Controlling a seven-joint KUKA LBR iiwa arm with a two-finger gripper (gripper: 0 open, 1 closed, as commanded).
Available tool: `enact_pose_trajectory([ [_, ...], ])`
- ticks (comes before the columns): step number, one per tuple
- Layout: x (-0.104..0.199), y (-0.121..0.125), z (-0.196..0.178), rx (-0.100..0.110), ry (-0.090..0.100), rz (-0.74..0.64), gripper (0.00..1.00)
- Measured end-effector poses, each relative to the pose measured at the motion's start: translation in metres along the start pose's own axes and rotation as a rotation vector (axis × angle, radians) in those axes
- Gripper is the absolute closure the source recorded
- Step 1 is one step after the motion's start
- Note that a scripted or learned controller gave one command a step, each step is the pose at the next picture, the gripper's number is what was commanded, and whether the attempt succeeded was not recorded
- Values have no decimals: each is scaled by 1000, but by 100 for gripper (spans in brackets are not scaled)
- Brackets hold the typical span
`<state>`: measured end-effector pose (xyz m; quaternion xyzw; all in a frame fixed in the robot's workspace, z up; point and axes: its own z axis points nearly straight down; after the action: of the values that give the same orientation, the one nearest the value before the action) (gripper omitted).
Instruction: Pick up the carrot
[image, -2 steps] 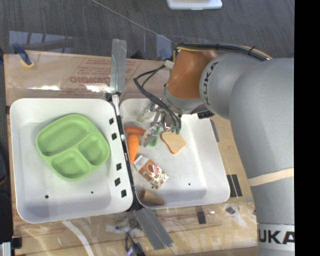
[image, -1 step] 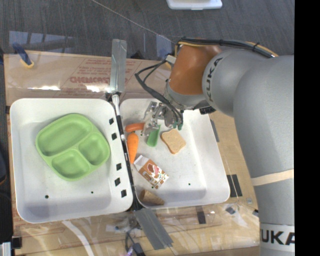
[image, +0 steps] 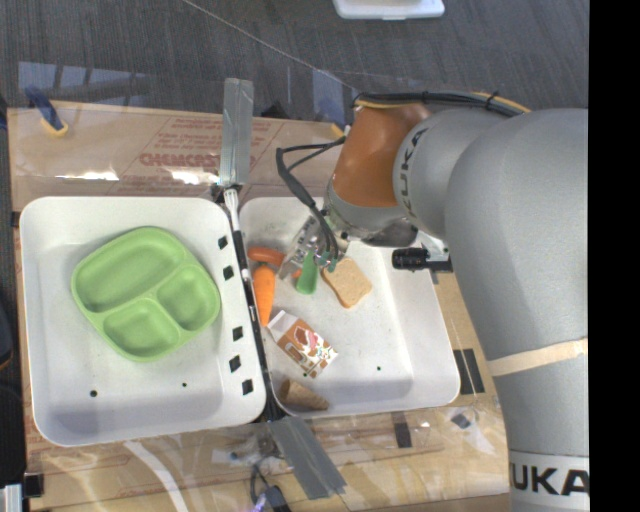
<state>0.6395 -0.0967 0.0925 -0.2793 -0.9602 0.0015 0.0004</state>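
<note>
the carrot (image: 264, 290) lies in the right bin (image: 425, 345) tight against its left wall, with bare floor in the bin's middle and right part. the arm (image: 480, 190) reaches over the bin's upper edge, wrist bent down. the fingers (image: 312, 262) hang just right of the carrot's top, near a green piece (image: 306, 276) and a bread slice (image: 347, 284); whether they are open or closed cannot be told.

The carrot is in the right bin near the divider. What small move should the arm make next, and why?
Probably a short shift of the pincer toward the divider, then down. The carrot lies along the left wall of the right bin, and the pincer sits just to its right, near the green piece and the bread slice, so it is likely not yet centred over the carrot.
</note>
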Motion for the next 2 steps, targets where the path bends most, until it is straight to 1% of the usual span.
enact_pose_trajectory([
  [1, 80, 22, -106, -10, -9, 74, 100],
  [2, 163, -18, -99, -2, 2, -219, 100],
])
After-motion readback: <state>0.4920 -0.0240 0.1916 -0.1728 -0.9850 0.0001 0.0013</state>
